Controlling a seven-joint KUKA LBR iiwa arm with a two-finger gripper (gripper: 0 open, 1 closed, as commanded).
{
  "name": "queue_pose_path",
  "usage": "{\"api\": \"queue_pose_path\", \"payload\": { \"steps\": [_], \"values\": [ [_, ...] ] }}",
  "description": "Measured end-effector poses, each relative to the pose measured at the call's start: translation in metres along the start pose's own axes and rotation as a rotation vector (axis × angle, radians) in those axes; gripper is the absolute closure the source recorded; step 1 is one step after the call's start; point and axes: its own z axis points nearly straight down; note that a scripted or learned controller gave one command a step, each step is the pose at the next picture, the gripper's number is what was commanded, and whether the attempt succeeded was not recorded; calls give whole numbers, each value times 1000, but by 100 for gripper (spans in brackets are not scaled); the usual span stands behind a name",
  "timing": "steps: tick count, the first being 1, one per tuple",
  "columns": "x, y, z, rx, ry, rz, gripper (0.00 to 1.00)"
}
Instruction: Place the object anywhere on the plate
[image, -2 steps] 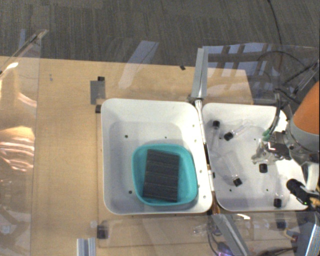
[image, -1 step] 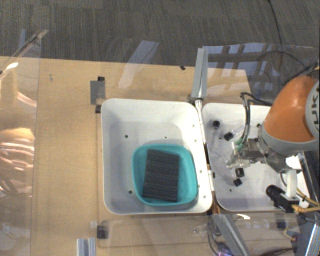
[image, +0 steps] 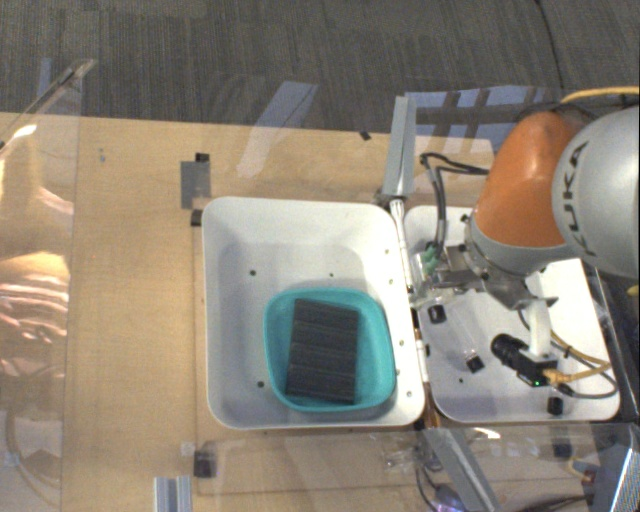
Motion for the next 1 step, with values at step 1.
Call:
{"api": "queue_pose_path", "payload": {
  "steps": [1],
  "values": [
    [70,-14,12,3,1,14,100]
  ]
}}
